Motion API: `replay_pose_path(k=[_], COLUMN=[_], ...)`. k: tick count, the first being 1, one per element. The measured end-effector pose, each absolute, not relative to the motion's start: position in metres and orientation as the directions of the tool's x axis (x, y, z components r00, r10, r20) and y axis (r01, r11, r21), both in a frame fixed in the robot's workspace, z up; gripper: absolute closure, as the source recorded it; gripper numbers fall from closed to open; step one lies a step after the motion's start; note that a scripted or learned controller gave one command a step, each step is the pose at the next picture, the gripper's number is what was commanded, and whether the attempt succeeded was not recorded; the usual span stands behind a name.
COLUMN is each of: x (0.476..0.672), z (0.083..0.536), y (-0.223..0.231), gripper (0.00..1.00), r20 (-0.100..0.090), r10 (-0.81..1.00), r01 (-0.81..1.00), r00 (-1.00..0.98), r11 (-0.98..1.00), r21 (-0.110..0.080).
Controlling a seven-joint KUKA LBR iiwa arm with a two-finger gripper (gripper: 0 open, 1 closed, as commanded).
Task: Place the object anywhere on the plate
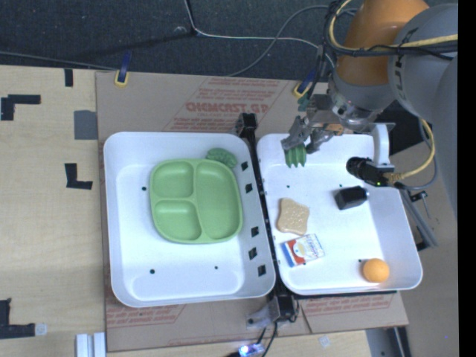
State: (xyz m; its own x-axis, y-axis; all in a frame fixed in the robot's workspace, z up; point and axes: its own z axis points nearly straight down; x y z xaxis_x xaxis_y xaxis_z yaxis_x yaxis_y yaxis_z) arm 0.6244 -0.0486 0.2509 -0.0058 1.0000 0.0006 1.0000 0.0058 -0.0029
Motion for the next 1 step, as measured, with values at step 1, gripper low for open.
replay_pose_path(k=[1], x=[0.6240], z=[0.2366], y=[-0.0035], gripper=[1.00], r20=[0.000], r10=[1.000], r01=[1.000], r00=[-0.005], r11=[0.005], r21=[-0.003])
